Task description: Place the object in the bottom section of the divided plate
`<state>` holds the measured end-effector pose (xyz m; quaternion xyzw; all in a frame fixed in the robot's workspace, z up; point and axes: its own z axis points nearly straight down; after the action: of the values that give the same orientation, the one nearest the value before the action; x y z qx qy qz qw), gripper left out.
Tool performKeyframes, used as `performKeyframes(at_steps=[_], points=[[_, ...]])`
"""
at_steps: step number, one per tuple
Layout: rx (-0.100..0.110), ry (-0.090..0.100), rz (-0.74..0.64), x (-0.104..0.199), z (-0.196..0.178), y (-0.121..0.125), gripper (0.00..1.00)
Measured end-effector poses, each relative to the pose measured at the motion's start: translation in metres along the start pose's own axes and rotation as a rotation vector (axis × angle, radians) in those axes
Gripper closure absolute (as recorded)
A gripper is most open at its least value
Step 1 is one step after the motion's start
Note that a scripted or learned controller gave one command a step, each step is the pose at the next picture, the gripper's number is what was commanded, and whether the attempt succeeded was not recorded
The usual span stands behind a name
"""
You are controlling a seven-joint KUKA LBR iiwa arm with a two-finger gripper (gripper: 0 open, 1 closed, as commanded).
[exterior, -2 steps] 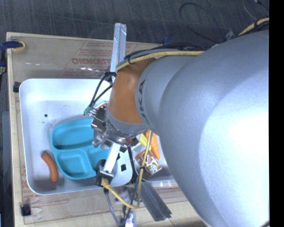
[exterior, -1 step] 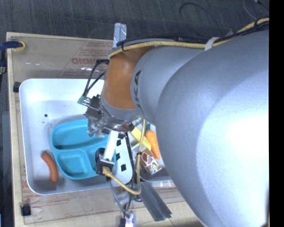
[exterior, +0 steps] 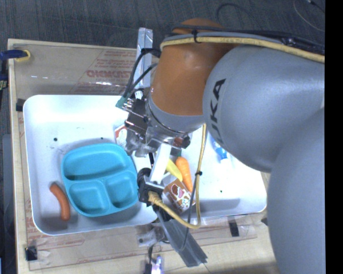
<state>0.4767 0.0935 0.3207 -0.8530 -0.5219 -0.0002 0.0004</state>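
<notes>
Blue three-section plate (exterior: 98, 178) in left bin (exterior: 37, 113), orange sausage (exterior: 60, 200) just beside it

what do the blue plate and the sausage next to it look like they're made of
Plate: likely moulded plastic, uniform turquoise, smooth with a soft sheen and rounded divider ridges. Sausage: probably a plastic or rubber toy, even orange-brown with a slight gloss; the view is too coarse to say which.

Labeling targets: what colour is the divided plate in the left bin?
Light blue divided plate, one solid colour, seen clearly in the camera view.
</notes>
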Motion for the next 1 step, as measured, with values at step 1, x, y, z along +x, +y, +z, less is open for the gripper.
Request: performKeyframes(at_steps=[1], points=[[0.002,-0.002,-0.044,-0.0025,-0.0285,0.0315,1.0]])
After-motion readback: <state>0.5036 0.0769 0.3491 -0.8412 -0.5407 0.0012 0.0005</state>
